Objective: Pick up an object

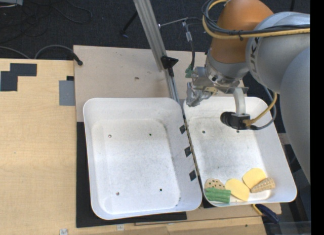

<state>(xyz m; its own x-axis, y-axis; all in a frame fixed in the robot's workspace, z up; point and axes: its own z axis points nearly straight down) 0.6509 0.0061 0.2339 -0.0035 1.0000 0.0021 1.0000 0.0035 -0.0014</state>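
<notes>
Several small food-like toys lie at the near end of the right bin [223, 148]: a green piece [218, 194], a brown spotted cookie [214, 184], two yellow pieces [238, 189] [253, 177] and a tan cone [262, 185]. My gripper [195, 96] hangs over the far left corner of the right bin, close to the divider between the bins, well away from the toys. Nothing shows between its fingers.
The left bin [96, 127] lies beside the right one. A slanted aluminium bar [152, 31] runs down to the divider near the gripper. A black cable fitting [234, 120] hangs below the wrist over the right bin. Wooden bench surface spreads to the left.
</notes>
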